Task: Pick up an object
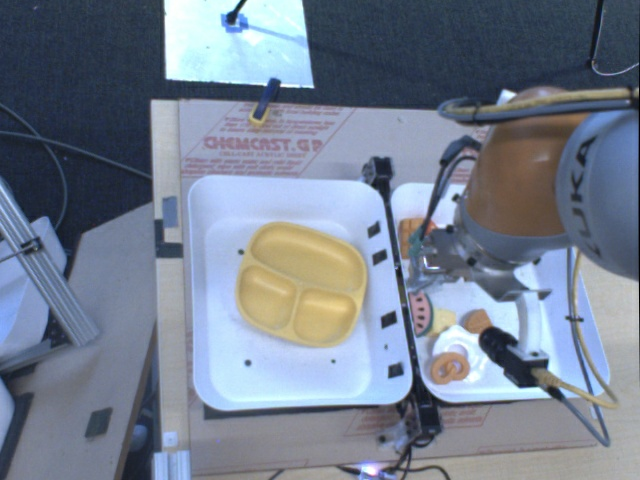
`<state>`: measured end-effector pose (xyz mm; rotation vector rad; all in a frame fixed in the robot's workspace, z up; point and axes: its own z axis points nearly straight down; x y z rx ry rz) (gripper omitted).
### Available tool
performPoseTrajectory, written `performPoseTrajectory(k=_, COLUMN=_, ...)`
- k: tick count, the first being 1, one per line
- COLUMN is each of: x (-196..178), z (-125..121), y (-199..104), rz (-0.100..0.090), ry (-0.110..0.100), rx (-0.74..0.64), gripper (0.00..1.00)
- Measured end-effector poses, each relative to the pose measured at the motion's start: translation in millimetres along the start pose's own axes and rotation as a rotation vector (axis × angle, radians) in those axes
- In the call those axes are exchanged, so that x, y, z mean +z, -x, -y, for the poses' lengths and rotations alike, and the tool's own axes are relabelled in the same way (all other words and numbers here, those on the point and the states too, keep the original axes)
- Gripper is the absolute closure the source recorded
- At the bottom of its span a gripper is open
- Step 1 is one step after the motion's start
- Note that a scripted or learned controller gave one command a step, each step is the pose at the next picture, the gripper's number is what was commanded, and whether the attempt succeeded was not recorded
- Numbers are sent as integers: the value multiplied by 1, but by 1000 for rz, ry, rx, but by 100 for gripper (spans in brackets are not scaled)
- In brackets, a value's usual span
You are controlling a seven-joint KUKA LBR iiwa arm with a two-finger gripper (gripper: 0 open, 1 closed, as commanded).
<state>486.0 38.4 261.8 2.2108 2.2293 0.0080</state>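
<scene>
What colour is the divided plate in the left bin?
Pale yellow all over; the divided plate shows plainly in the camera view, lying in the white left bin.

The desk carries a brown board printed with red lettering. On the board two shallow white bins sit touching side by side: the left bin toward nine o'clock, the right bin toward three o'clock. A shiny sheet lies at twelve o'clock.

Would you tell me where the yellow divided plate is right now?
In the camera view, the yellow divided plate lies near the middle of the left white bin, left of the black divider between bins.
</scene>
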Motion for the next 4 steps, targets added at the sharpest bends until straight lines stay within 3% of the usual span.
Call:
performPoseTrajectory(k=1, x=-21, z=-1, y=-25, rz=1, ry=-2, rx=2, gripper=100)
performPoseTrajectory(k=2, x=-59, z=-2, y=-30, rz=1, ry=0, rx=3, gripper=100)
performPoseTrajectory(k=3, x=-117, z=-2, y=-53, rz=0, ry=3, rx=1, gripper=100)
performPoseTrajectory(k=4, x=-143, z=-2, y=-16, rz=2, ry=0, rx=9, gripper=100)
